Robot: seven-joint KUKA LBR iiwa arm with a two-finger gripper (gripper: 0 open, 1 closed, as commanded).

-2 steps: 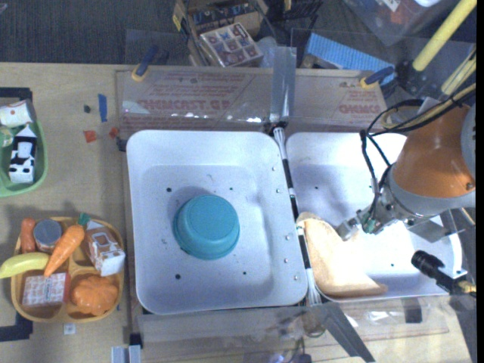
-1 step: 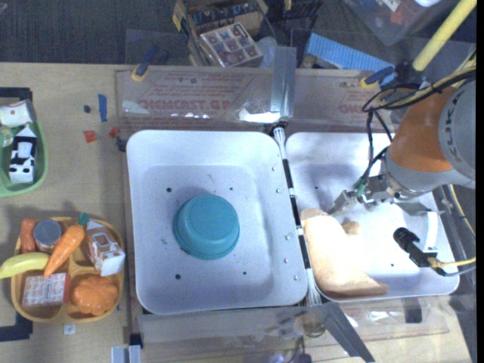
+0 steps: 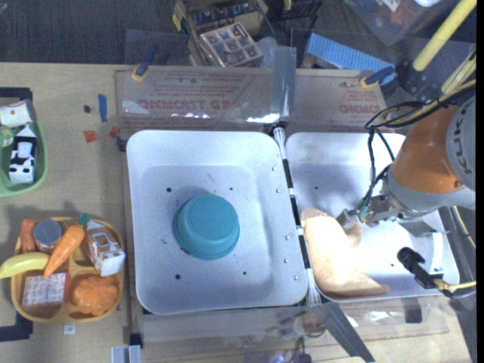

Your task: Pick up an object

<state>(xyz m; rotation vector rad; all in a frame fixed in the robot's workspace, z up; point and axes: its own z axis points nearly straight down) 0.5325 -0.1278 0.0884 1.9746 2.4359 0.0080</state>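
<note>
The gripper (image 3: pixel 354 219) hangs low in the right-hand shallow white bin (image 3: pixel 327 165), at the end of the grey arm with its orange band (image 3: pixel 423 165). It sits right at the upper right edge of the task's likely object, a tan, flat, roughly wedge-shaped soft-looking piece (image 3: pixel 336 262). From this slanted overhead view I cannot tell how far open the gripper is. Nor can I see whether it has hold of anything, since its tip merges with the edge of the tan piece.

The tan piece lies on the bin floor in the near left corner, pressed close against the wall shared with the left-hand shallow white bin (image 3: pixel 151 172). In that left bin, well apart from the gripper, a round teal plastic bowl (image 3: pixel 206 226) rests upside down near the middle. Further out on the wooden desk (image 3: pixel 68 100) stand a yellow plate of toy food (image 3: pixel 64 267) and a small green tray (image 3: pixel 23 161).

The main risk, as I judge it, is a grasp that catches only the thin edge. The piece could then slip free on the lift, or fold and drag against the bin wall. Closing too high would miss it, and pressing too low would jam the gripper into the bin floor.
</note>
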